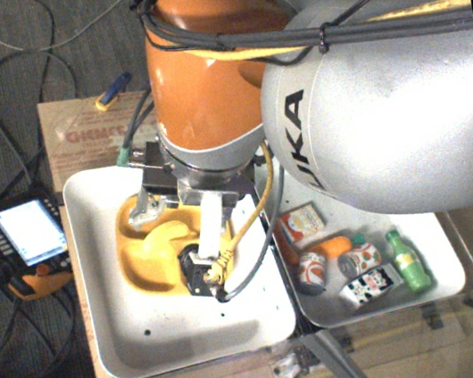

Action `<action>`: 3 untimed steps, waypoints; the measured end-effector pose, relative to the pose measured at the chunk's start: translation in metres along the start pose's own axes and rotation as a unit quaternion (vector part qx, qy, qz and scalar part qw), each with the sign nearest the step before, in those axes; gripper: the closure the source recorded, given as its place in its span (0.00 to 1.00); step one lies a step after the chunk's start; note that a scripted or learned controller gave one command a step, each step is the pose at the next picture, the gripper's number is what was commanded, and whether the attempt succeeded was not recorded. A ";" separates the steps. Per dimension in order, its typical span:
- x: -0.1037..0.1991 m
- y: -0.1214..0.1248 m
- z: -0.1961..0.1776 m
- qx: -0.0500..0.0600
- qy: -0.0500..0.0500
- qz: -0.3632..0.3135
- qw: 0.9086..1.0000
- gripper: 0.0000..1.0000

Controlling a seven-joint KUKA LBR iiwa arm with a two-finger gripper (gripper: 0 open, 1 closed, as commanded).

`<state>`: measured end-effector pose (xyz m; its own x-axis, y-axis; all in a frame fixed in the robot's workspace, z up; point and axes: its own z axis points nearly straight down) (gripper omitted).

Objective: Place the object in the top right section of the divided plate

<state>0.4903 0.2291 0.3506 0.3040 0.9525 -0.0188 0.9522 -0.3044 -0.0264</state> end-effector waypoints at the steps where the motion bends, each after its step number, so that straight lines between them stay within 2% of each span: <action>1: 0.001 -0.001 -0.008 0.002 -0.001 -0.001 1.000 1.00; 2: 0.003 0.053 -0.004 -0.013 0.007 0.009 1.000 1.00; 3: -0.009 -0.003 0.066 -0.011 0.007 0.076 0.997 1.00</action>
